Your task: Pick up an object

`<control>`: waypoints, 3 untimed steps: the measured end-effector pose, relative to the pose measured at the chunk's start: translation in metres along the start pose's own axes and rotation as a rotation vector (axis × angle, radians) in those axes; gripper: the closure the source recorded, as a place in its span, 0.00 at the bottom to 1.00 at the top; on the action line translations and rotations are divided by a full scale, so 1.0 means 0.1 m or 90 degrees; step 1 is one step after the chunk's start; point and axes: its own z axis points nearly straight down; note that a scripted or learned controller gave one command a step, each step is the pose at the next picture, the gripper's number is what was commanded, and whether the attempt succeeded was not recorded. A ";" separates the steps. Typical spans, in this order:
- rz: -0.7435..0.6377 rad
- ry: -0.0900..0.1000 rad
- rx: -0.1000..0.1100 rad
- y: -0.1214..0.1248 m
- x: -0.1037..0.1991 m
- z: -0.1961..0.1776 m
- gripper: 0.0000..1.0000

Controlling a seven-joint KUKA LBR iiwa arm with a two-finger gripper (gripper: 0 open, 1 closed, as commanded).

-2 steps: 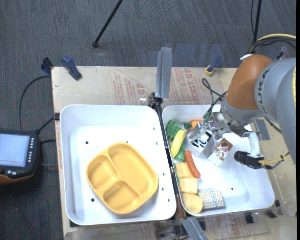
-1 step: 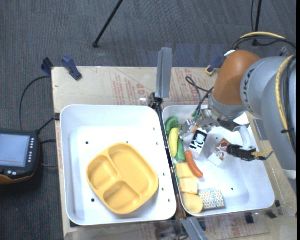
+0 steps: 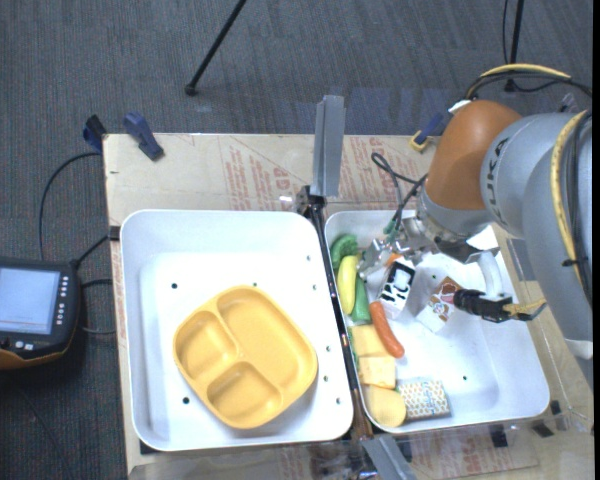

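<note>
My gripper (image 3: 392,260) hangs low over the left half of the right bin (image 3: 500,388), above a row of toy food along that bin's left wall. Just under it lies a small black-and-white box (image 3: 397,286); whether it sits between the fingers is hidden. Close by are a green vegetable (image 3: 342,248), a yellow banana-like piece (image 3: 347,280), a dark green piece (image 3: 361,304) and an orange sausage (image 3: 387,332). A white and brown carton (image 3: 441,304) lies to the gripper's right.
Yellow blocks (image 3: 372,356), a pale round piece (image 3: 385,405) and a checkered box (image 3: 423,397) fill the right bin's front left. A yellow divided plate (image 3: 244,356) lies in the left bin (image 3: 160,258). A grey post (image 3: 329,153) stands behind the bins.
</note>
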 end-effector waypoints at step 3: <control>-0.087 0.008 0.006 -1.19 0.26 0.06 0.00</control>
